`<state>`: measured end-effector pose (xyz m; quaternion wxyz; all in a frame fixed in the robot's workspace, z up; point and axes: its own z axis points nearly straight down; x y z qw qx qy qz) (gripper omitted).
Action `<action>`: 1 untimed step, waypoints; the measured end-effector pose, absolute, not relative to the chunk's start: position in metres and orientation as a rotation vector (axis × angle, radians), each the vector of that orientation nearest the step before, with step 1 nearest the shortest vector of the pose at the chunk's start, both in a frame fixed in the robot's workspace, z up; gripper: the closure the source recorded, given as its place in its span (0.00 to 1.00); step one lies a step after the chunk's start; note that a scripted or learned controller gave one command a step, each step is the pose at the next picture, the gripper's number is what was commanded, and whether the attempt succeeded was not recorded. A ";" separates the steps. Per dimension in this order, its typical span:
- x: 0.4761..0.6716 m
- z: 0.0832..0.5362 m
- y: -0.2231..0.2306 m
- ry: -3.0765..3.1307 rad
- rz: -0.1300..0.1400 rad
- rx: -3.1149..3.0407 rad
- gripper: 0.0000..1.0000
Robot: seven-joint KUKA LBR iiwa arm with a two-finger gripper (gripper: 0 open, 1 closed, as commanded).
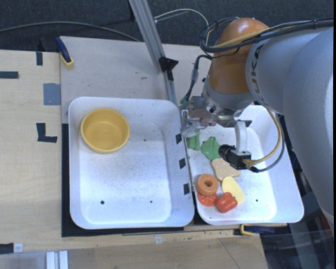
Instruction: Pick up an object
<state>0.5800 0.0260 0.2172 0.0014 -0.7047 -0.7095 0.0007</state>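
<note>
Gripper [197, 129] hangs low over the right bin [280, 206], at that bin's upper-left corner, just beside the divider it shares with the left bin [84, 206]. How far it is open I cannot tell, since the orange wrist band and grey arm body sit directly above it and cover most of the mechanism. Nothing can be seen held in it.

All the likely targets lie inside the right bin, bunched against its left wall. A green toy piece [209, 148] lies nearest the tool, touching or just below it. Further toward the bin's front edge come a tan flat piece [223, 167], a glazed doughnut [206, 183], a pale yellow piece [233, 188] and a red piece [226, 202], the last three touching one another. That crowding probably explains the tool's position: it stands over the end of the cluster, where the green piece is most exposed.

A yellow bowl [105, 129] sits alone in the left bin, well apart from the right bin.

Whether the tool touches the green piece is hard to judge, and a black cable fitting overlaps the tan piece's edge. The right bin's far right side is cut off by the arm.
</note>
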 end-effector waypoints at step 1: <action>0.588 0.210 0.078 -2.227 0.002 -2.212 1.00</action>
